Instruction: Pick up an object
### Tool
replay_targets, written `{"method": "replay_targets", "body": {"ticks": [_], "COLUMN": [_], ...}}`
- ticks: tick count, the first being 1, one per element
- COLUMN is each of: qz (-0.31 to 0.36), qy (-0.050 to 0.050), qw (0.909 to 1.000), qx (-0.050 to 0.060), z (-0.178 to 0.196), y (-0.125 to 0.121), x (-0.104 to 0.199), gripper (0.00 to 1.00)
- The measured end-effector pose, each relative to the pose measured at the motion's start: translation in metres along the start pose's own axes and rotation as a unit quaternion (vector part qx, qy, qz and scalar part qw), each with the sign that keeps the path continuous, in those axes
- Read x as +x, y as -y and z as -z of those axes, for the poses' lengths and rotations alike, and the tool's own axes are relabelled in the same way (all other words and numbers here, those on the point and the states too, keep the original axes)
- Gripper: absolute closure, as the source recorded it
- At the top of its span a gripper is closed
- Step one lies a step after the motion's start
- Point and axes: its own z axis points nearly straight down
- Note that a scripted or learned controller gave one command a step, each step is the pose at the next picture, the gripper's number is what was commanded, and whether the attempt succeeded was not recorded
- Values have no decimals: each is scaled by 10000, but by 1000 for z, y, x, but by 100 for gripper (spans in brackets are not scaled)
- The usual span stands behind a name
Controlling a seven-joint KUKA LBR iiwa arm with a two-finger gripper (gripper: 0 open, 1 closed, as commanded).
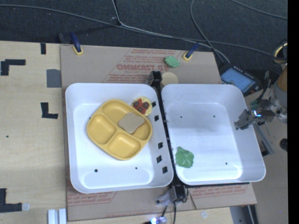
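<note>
Two white bins [74, 139] sit side by side; your gripper [247, 118] hangs at the right bin's [252, 171] far rim, its grasp impossible to tell. Beware: the green lettuce piece [184, 157] lies against the dividing wall, inviting a collision or slip

Light fell evenly from overhead — the two shallow white plastic bins [201, 176] shone bright, nearly washed out, with only faint grey shadow along their inner walls. The dark carpeted floor [149, 8] stayed dim, and the picture was soft and grainy throughout.
</note>
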Motion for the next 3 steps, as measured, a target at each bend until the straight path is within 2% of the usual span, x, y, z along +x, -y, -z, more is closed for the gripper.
{"method": "replay_targets", "body": {"ticks": [3], "qz": [28], "qy": [-17], "qw": [10000], "qx": [23], "z": [-19], "y": [-54], "x": [159], "gripper": [100]}}
